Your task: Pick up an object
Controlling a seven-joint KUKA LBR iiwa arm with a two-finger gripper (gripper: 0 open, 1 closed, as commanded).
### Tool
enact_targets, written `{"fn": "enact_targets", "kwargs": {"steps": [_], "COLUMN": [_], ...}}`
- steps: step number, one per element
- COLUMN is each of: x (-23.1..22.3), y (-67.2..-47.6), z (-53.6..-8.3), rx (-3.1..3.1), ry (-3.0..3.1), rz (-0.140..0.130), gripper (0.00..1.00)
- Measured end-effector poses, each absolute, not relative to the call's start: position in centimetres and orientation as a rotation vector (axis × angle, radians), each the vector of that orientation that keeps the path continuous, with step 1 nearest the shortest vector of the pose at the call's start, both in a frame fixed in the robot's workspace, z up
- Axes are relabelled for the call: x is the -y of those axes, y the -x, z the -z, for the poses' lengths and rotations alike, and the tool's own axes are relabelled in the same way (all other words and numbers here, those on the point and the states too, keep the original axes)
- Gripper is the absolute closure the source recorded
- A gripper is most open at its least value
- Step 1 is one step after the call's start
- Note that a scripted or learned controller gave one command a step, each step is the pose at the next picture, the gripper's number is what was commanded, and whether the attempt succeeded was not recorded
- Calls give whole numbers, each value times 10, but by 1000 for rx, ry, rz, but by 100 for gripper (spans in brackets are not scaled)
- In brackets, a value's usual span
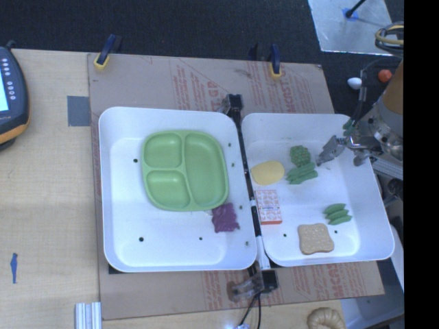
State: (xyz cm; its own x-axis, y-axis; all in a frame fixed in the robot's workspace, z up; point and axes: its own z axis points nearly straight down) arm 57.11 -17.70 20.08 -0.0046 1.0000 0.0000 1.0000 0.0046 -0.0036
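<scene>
the left bin (116,184) sat on the cardboard-covered bench. a green divided plate (185,170) lay in its upper middle, three compartments facing up. just off the plate's 5 o'clock corner lay a small purple toy (225,218), close to the plate's rim but whether touching it could not be told.

the right bin (363,245) lay against the left one along the centre seam. near its left wall, at about 9 o'clock of the bin, rested a yellow oval piece (267,173). below that, at 6 o'clock from it, lay a small red-and-white printed packet (268,206) right by the seam. at 3 o'clock from the yellow piece sat a green broccoli toy (300,155), with a green pea pod (302,175) just beneath, the two touching or nearly so. toward the bin's 5 o'clock lay a slice of toast (315,238), and up to its 1 o'clock a second green pod (337,214), apart from the bread.

the gripper (345,151) hung over the right bin's upper right, at roughly 2 o'clock of the bin, its fingers spread apart with nothing between them. one fingertip (324,155) pointed toward the broccoli toy, near it but clear of it.
</scene>
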Motion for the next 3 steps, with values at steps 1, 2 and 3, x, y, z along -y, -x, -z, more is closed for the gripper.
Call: {"fn": "enact_targets", "kwargs": {"steps": [1, 2, 3], "x": [143, 145, 176], "y": [-647, -622, -646], "z": [-103, -91, -93], "rx": [2231, 2223, 2224], "ry": [2206, 2213, 2221], "rz": [-6, -9, -1], "gripper": [0, 0, 0]}}
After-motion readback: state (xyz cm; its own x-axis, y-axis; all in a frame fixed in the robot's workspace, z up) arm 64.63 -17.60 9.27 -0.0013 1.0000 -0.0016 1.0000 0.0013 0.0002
